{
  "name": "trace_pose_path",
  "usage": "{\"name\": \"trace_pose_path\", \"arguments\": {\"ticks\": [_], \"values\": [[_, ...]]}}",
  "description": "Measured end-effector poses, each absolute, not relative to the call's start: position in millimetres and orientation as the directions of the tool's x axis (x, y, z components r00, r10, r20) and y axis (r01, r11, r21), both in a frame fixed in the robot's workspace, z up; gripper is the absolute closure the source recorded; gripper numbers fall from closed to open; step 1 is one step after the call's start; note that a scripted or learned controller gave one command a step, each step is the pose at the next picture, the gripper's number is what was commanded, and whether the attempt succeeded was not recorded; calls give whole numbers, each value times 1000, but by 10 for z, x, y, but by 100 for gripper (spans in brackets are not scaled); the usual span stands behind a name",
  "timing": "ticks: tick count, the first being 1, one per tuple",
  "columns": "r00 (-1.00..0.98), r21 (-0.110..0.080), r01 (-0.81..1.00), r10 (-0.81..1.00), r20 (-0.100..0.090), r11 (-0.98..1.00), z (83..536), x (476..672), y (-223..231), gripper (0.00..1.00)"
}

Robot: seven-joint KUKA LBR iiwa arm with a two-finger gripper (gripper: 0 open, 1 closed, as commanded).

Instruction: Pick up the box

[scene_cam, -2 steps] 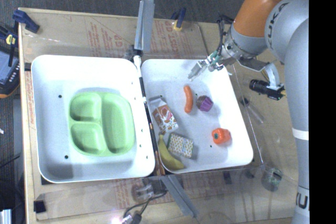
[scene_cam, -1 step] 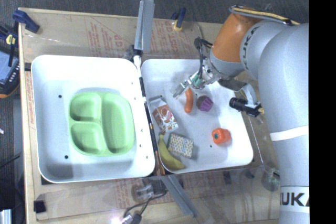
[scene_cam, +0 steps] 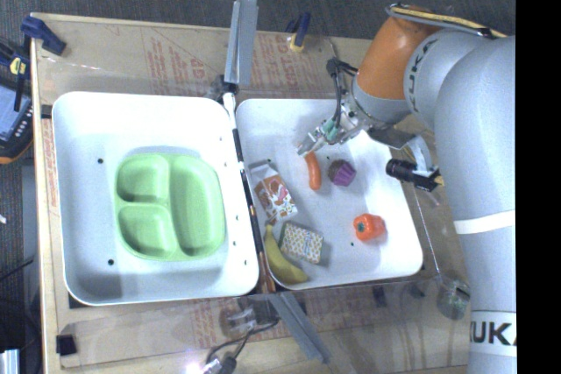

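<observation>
A small printed box (scene_cam: 274, 196) with a red and white pattern lies near the left wall of the right bin (scene_cam: 394, 254). A second, flatter patterned packet (scene_cam: 302, 243) lies nearer the front of that bin. My gripper (scene_cam: 323, 136) hangs over the bin's back middle, just above the top end of an orange carrot (scene_cam: 313, 172). It is up and to the right of the box, apart from it, and nothing from the bin shows in it.
A banana (scene_cam: 282, 260) lies against the right bin's front left corner. A purple object (scene_cam: 342, 173) and a red pepper (scene_cam: 369, 227) sit to the right. The left bin (scene_cam: 79, 127) holds a green divided tray (scene_cam: 170, 206). The grey arm (scene_cam: 465, 118) covers the right side.
</observation>
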State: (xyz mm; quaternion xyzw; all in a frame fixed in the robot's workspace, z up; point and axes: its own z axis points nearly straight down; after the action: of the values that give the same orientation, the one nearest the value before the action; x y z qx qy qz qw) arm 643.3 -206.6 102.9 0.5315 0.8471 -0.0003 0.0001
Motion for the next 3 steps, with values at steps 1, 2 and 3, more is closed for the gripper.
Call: {"name": "trace_pose_path", "arguments": {"ticks": [1, 2, 3], "values": [[-751, 1, 660, 660, -3, 751, 1674, 6483, -1714, 100], [-642, -1, 767, 767, 1, 642, 2144, 6154, -1276, 100], [-455, -4, 890, 890, 2, 455, 2112, 5883, -411, 100]]}}
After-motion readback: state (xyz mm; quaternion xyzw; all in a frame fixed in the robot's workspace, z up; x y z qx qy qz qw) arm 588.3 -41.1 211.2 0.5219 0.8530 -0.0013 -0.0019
